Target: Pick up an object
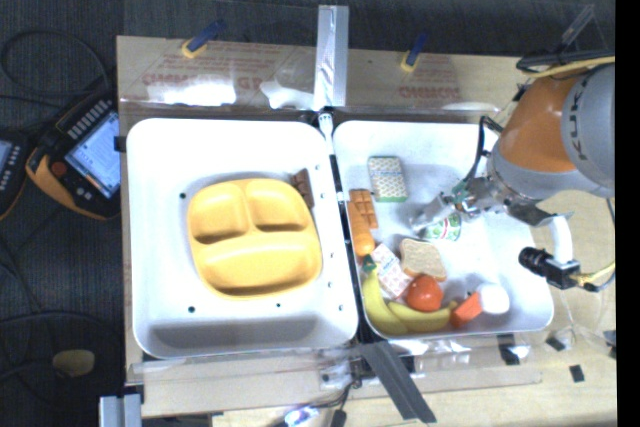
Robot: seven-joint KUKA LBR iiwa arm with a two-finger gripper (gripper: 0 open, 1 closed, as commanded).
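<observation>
The right white bin (520, 315) holds a pile of toy food. In it lie a pale green ridged block (386, 177), a brown bar (361, 207), a carrot (362, 238), a bread slice (423, 259), a red tomato (424, 293), a banana (405, 316) and a white egg (493, 298). My gripper (443, 212) reaches in from the right and sits low in the bin's middle. It is right over a small green, white and red pack (446, 229). The arm's orange band (535, 130) is above the bin's right side.
The left white bin (150, 315) holds a yellow sectioned tray (255, 235), with a small brown piece (302, 184) at its upper right corner. A hand-held controller (85, 160) with cables lies left of the bench. A black fitting (545, 262) sticks out by the right bin's wall.
</observation>
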